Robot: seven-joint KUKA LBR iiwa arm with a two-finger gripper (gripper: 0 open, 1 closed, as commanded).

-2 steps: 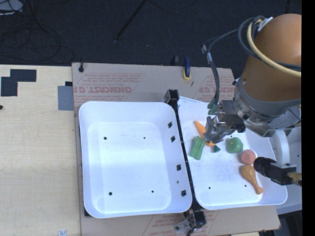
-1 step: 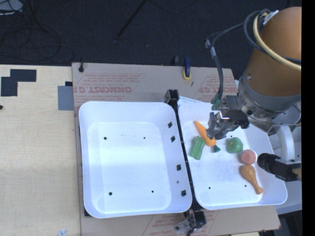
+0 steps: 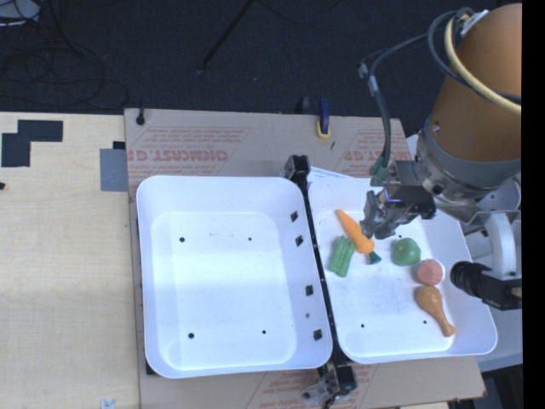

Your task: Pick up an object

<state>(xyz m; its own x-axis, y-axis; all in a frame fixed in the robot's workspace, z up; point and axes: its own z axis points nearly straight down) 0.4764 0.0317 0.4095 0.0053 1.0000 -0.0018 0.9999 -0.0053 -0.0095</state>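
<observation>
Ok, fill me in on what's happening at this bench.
A grey and orange arm reaches in from the right, and its gripper is low over the right bin, right at the orange carrot. Nothing is visibly lifted. Beside the carrot lies a green vegetable piece; further right sit a green round piece, a pink ball and a tan drumstick shape. The left bin sits alongside.

The arm reaches in from the right, its orange band large at the upper right above a grey wrist. The wrist angles down and to the left. The dark gripper hangs low at its end, pointing downward.
</observation>
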